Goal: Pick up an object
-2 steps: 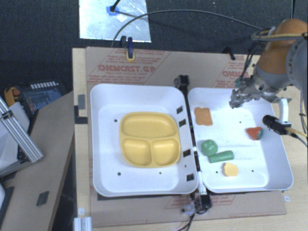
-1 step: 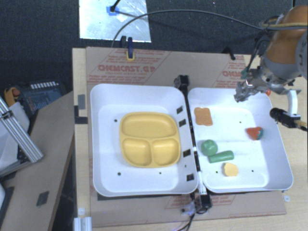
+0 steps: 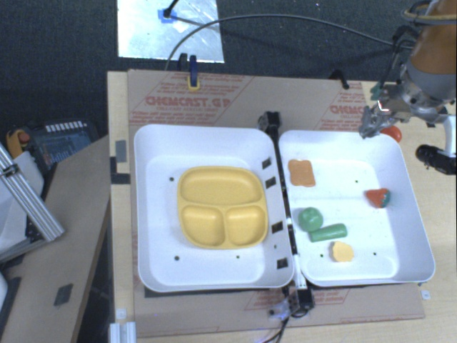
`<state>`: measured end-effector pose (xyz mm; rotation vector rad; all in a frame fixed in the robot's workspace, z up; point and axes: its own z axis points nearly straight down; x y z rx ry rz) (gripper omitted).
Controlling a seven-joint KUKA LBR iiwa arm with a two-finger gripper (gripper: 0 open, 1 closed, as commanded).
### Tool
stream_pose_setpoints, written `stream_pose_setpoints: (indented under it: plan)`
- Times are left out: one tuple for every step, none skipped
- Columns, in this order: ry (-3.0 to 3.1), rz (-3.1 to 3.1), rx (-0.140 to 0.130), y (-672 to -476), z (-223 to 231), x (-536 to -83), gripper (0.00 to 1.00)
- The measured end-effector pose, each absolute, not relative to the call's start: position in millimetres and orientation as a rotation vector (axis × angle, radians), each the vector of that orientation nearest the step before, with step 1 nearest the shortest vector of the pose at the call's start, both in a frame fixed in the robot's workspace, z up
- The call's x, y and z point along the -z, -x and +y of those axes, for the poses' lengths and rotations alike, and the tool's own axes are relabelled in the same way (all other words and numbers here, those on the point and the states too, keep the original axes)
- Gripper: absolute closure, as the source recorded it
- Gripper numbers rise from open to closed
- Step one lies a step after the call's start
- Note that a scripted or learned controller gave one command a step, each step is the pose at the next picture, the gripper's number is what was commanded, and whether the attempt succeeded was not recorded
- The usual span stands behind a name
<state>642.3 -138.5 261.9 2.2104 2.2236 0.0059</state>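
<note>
Camera view: end effector [image 3: 376, 123] sits over far right corner of right bin [image 3: 410, 213], beside a small red-orange object [image 3: 390, 132] at its tip; grip state cannot be told. Right bin holds orange slab [image 3: 301, 172], red-green piece [image 3: 378, 197], green ball [image 3: 309, 219], green cylinder [image 3: 327, 231], yellow piece [image 3: 343, 251]. Left bin [image 3: 153, 191] holds yellow divided tray [image 3: 221, 206]

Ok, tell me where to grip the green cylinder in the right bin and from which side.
Probably from straight above, across the middle of the green cylinder: it lies flat and long, left to right. Its left end touches the green round piece, so stay clear of that end.
</note>
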Motion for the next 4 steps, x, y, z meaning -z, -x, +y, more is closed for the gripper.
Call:
stream_pose_setpoints:
  plan:
    - [-2.213, 2.230, -0.001, -634.4, -93.8, -251.4, 1.00]
    - [-2.212, 2.232, -0.003, -615.2, -34.2, -252.2, 1.00]
    - [-2.211, 2.233, -0.002, -596.7, 20.7, -256.1, 1.00]
    - [-2.212, 2.232, -0.002, -580.8, 72.2, -258.4, 1.00]
